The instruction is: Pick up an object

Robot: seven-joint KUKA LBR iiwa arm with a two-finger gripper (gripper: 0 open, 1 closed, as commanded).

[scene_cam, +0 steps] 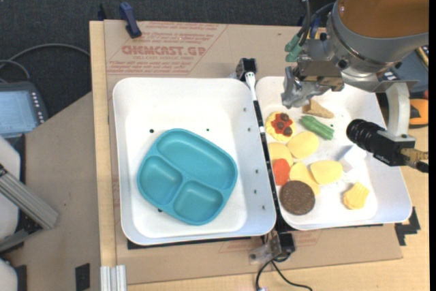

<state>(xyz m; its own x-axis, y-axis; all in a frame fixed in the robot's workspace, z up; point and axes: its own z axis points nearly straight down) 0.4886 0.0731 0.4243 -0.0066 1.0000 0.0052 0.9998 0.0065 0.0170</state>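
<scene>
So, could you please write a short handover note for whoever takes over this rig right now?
Gripper: over the back of the right bin, nothing seen between its fingers.
Right bin holds toy food: green piece, pizza slice, brown disc, yellow pieces.
Left bin holds the teal divided plate.
Done: nothing picked yet.
Left: grasp and lift one object.

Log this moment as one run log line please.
tool: above right bin, far end | nearest: tan piece, green piece | blue tray: left bin | pick: not yet
</scene>
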